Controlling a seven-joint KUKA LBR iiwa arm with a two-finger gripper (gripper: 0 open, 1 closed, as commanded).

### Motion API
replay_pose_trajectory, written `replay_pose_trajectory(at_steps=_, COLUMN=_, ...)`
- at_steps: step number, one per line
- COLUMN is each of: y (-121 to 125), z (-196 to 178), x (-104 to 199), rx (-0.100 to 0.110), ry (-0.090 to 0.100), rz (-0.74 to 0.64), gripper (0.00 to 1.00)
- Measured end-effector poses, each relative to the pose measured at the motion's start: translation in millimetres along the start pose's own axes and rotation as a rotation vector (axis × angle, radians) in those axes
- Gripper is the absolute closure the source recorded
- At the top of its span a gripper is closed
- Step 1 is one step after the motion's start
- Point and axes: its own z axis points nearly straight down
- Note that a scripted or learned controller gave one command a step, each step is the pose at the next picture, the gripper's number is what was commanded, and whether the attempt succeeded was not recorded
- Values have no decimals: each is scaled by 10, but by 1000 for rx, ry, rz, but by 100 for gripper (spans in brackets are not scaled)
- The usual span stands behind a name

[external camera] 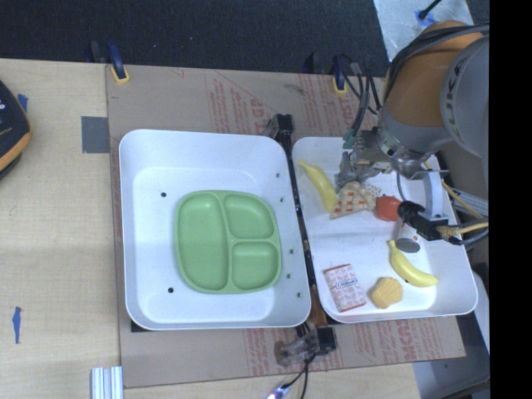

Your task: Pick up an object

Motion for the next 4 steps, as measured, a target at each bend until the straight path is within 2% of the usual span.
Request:
replay_pose_trajectory(at_steps=1, y=-590, z=-589, x=608, rx=3, ry=1, rz=0, gripper=100)
replay_pose_trajectory(at_steps=2, y=-16, z=-335, x=891, rx=2, ry=-1, rz=0, gripper=100)
replay_pose_trajectory(at_steps=3, y=-287, z=-132, x=184, rx=3, ry=-2, rz=1, gripper=100)
replay_pose_trajectory(at_steps=4, y=-286, z=-133, x=188, rx=3, ry=-1, rz=1, gripper=0)
